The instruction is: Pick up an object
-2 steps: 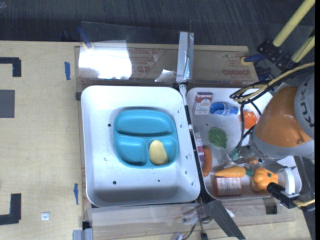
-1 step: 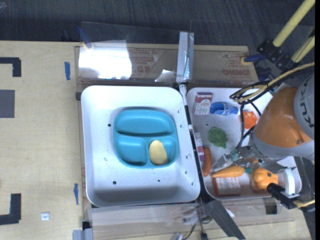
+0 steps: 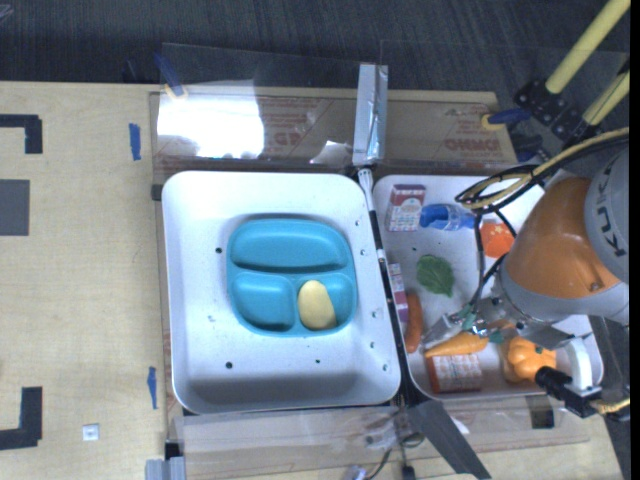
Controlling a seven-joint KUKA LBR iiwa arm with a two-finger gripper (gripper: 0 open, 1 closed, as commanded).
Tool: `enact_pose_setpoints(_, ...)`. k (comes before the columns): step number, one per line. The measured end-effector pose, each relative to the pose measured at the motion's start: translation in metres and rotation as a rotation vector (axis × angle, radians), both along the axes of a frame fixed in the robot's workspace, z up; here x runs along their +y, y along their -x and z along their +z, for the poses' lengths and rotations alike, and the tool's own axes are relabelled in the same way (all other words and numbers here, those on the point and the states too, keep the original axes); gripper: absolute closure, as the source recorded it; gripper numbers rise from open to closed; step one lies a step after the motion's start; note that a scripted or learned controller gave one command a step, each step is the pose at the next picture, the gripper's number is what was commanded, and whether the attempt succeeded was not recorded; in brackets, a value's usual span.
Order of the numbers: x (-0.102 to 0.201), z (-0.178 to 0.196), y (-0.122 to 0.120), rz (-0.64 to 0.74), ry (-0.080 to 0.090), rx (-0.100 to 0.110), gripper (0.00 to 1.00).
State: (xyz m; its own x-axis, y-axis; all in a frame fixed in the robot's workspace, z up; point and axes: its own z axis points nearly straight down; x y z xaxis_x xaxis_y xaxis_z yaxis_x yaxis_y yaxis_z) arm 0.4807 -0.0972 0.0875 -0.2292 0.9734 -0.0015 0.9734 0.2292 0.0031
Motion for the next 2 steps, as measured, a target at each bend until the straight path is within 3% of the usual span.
enact_pose_setpoints(1,-0.0003,0.0089,-0.0013,-0.002,0.000,-0.003,1.00)
enact_pose_setpoints(2,-0.0002,0.0080,-0.0005,-0.002,0.000,-0.001,0.00)
